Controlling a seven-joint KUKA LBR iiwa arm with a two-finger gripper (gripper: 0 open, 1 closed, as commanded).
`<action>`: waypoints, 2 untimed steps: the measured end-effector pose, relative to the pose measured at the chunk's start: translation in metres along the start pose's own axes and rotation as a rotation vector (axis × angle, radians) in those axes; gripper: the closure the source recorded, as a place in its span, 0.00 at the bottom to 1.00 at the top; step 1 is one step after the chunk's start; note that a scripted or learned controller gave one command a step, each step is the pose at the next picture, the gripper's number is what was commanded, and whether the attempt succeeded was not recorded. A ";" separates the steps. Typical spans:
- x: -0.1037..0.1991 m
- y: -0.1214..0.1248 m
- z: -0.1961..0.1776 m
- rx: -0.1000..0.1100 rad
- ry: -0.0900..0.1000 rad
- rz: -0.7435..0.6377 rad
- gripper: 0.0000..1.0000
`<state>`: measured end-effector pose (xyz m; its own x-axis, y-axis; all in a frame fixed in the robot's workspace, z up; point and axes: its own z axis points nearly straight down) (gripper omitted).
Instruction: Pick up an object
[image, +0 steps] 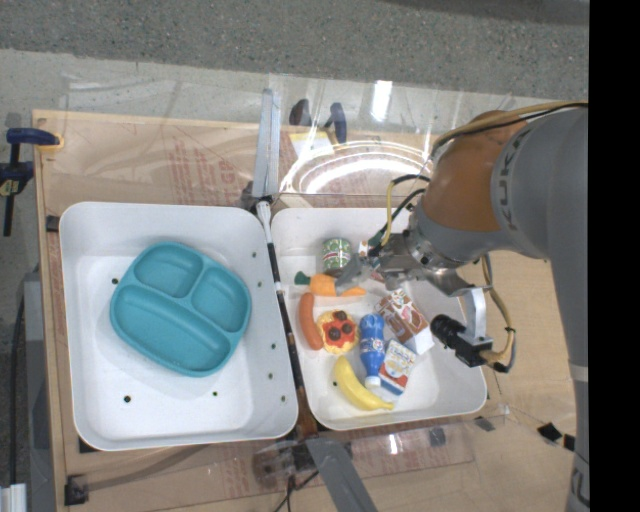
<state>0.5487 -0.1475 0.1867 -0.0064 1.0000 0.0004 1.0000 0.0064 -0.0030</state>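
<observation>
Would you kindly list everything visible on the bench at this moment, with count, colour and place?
Bins: two, white, side by side on the bench.
Divided plate: one, teal, in the left bin.
Can: one, green, upper part of the right bin.
Carrot: one, orange, below the can.
Sausage: one, orange-red, near the right bin's left wall.
Pastry toy: one, yellow with red and dark bits, beside the sausage.
Bottle: one, blue and white, middle of the right bin.
Banana: one, yellow, lower part of the right bin.
Small packets: two or so, red and white, right of the bottle.
Clamp: one, blue, the bench's left edge.
Arm: one, grey and orange, from the right.
Claw: one, over the right bin near the can.
</observation>
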 end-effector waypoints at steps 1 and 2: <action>-0.015 0.034 0.099 -0.002 -0.002 -0.155 0.00; -0.025 0.089 0.099 0.000 0.000 -0.135 0.00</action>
<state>0.6375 -0.1716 0.0876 -0.1413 0.9900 0.0006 0.9900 0.1413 -0.0031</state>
